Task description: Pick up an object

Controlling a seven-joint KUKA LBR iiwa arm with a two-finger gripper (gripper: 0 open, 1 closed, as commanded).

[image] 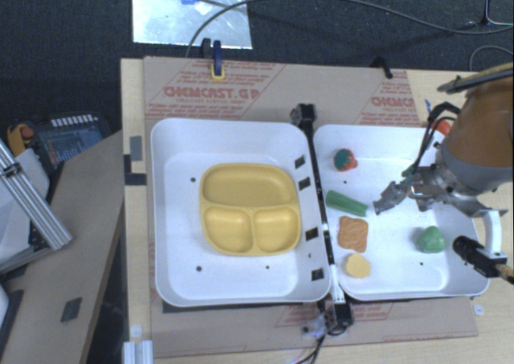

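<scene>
A grey arm [482,137] is reaching in from the right over the right bin [385,282], its pincer [388,198] hanging above bare white floor with nothing between its fingers; they are looking slightly spread, though the view is too small to be sure. Possible targets are lying around it: a green stick [346,202] just to its left, a brown patty [352,233] and yellow disc [357,266] below, a red-and-green piece [345,159] above, a green lump [430,239] near the wrist. Closing here risks grabbing air. The left bin [177,274] is holding a yellow tray [246,208].
</scene>
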